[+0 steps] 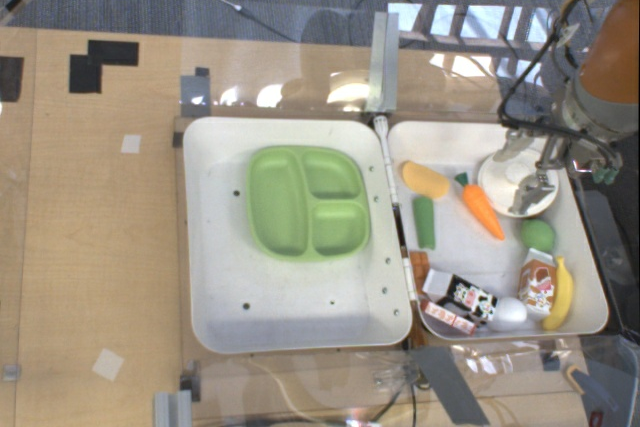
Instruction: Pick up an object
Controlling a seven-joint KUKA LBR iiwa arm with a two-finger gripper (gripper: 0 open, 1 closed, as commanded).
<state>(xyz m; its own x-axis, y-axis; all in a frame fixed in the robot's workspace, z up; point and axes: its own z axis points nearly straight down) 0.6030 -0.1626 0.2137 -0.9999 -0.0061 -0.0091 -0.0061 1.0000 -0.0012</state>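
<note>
Gripper (533,177) is seen above the white bowl (503,183) in the right bin (590,245); its grip state cannot be told.

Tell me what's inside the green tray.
The green tray sits in the left bin; its three compartments hold nothing. What lies under the tray is covered.

Wooden bench (90,245), light tan, seen from above at a slant. Two shallow white bins sit side by side on it, touching: left bin (215,315), right bin (590,300). Black angular markers (100,63) at far left corner.
</note>
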